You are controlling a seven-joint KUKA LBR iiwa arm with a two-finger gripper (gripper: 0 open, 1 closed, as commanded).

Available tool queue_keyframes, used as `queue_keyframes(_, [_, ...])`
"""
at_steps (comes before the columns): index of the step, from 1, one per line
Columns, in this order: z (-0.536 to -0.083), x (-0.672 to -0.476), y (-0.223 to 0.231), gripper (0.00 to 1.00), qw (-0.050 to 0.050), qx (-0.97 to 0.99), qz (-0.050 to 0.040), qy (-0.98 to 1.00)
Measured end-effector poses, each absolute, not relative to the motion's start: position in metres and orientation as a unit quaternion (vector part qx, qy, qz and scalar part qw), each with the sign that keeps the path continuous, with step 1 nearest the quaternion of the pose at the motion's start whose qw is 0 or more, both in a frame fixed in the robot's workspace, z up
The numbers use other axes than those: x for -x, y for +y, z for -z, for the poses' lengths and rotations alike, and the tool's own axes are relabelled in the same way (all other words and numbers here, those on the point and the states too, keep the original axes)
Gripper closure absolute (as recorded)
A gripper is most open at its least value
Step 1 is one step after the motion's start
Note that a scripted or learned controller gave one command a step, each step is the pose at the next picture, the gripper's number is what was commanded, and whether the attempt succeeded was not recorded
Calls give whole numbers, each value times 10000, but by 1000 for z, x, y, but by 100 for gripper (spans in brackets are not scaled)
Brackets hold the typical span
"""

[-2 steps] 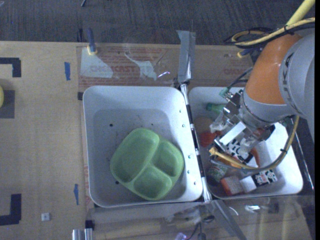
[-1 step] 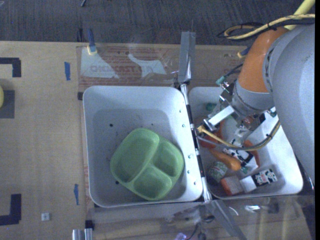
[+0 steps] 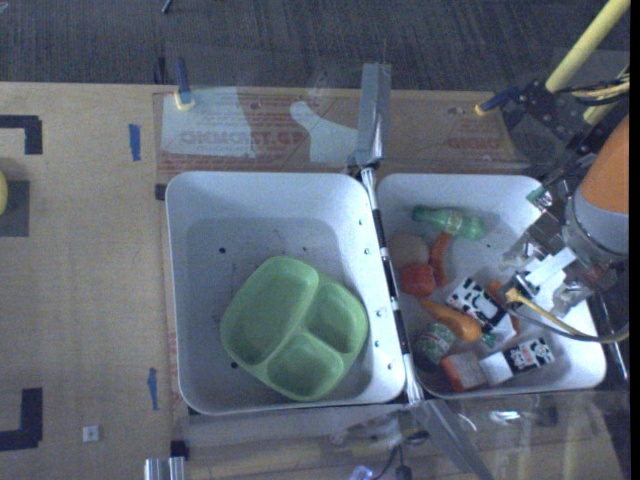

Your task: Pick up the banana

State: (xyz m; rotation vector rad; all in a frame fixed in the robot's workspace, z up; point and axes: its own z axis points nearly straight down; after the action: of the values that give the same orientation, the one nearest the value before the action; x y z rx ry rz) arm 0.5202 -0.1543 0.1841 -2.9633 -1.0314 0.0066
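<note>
My gripper [image 3: 528, 280] hangs low over the right side of the right bin [image 3: 450, 190], close to a black-and-white cow-pattern carton [image 3: 476, 302]. A thin yellow curved shape [image 3: 548, 314] runs from under the gripper toward the bin's right wall. I cannot tell whether it is the banana or a cable. No other yellow item is plain among the toys in this bin.
The right bin also holds a green bottle [image 3: 450, 222], a pale round toy [image 3: 408, 248], a red tomato [image 3: 418, 281], an orange carrot [image 3: 452, 318], a second cow carton [image 3: 530, 354] and a red block [image 3: 463, 370]. A green divided plate [image 3: 294, 326] lies in the left bin [image 3: 200, 218].
</note>
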Motion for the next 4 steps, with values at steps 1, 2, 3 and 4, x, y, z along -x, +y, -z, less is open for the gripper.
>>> queue_keyframes(1, [-193, -521, -153, 100, 21, 9439, -28, -3302])
queue_keyframes(2, [-193, -521, -153, 0, 22, 9439, -30, -3302])
queue_keyframes(3, [-184, -540, -31, 0, 8, 9799, -14, -1996])
queue_keyframes(4, [-141, -494, -96, 0, 18, 9582, -22, -2860])
